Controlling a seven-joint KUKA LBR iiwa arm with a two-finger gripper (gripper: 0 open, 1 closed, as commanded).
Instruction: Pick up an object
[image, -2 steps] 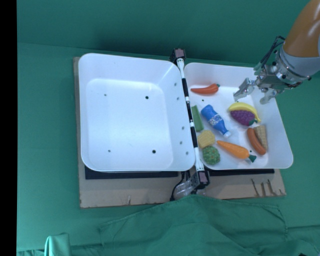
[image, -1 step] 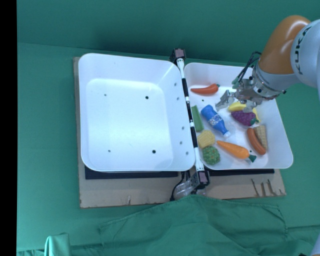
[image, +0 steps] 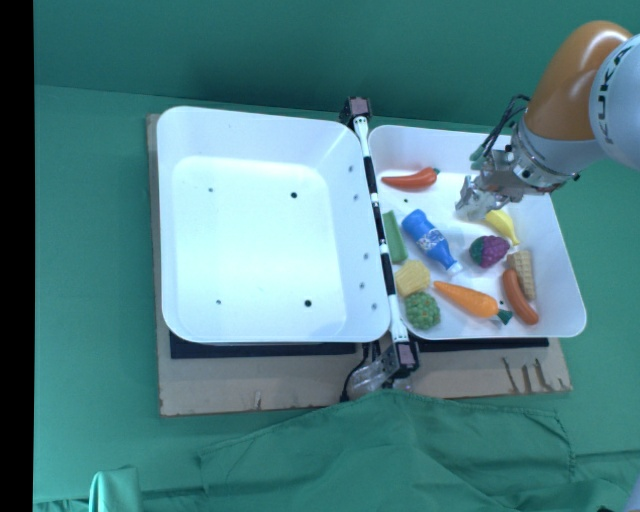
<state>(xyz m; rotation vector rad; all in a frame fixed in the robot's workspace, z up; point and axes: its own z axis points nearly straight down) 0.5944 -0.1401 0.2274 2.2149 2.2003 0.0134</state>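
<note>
The end effector (image: 478, 203), finger state indeterminable, hovers beside the yellow toy (image: 501, 225), judged light, rigid and slippery, best gripped across its narrow middle.

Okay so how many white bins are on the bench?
2. The left bin sits beside the right bin, which holds the toy food; they meet along a black-and-white divider. The gripper hangs over the right one.

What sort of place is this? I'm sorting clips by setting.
Probably a robot lab's grasping test bench, not a kitchen: a grey-and-orange robot arm reaches over two shallow white plastic bins, one holding toy plastic food such as an orange carrot, all on green cloth.
</note>
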